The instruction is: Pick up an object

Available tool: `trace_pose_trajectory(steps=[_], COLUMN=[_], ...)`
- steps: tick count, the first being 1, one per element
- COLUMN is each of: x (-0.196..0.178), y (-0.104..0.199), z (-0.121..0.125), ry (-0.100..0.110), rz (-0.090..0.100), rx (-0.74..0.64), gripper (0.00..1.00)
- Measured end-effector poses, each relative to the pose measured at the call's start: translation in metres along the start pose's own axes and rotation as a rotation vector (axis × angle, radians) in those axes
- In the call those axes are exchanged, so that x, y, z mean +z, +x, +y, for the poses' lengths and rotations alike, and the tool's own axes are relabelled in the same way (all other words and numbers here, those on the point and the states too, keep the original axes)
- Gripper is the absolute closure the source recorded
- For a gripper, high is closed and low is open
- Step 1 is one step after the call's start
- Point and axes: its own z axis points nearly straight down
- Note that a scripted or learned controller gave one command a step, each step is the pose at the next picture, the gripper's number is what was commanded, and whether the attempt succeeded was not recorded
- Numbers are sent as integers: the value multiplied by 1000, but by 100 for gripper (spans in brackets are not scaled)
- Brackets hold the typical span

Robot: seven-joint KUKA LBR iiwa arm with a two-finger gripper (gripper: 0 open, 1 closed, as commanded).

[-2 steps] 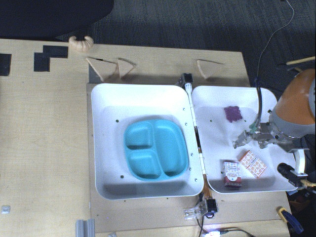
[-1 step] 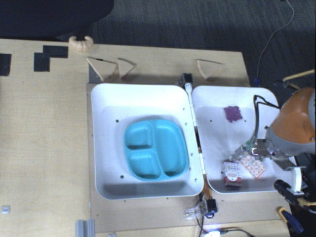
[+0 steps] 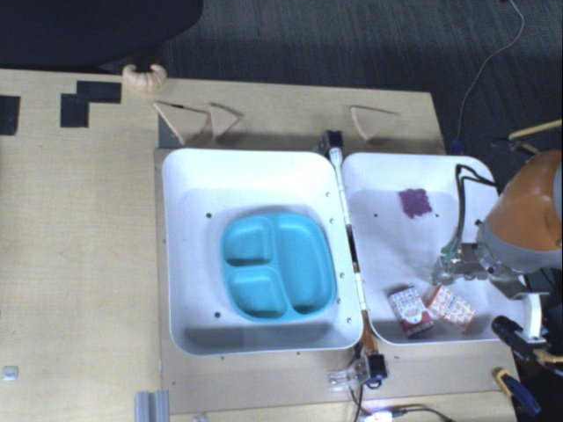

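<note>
The right bin (image 3: pixel 380 236) holds a small purple object (image 3: pixel 416 202) near its back. Two red-and-white patterned packets lie at its front, one (image 3: pixel 407 306) further left and one (image 3: pixel 456 309) further right. My gripper (image 3: pixel 446 271) reaches in from the right, under the arm's orange band (image 3: pixel 532 202). It hangs just above and behind the right packet. Nothing can be seen held in it. A blue three-compartment plate (image 3: pixel 278 265) lies in the middle of the left bin (image 3: pixel 189 202).
A divider rail (image 3: pixel 345 227) runs between the two bins. Black cables (image 3: pixel 466 178) hang along the arm near the right bin's back corner. The wooden bench (image 3: pixel 79 253) spreads out to the left, and connectors (image 3: pixel 365 372) sit at the front edge.
</note>
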Motion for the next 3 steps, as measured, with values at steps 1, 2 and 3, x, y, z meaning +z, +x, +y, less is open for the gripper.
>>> trace_pose_trajectory(steps=[1,2,3], x=[-56,-83,-82], y=[38,27,27], z=[80,21,21], ry=[12,15,15], rz=[5,4,5], rx=[-3,0,0], gripper=[100,100,0])
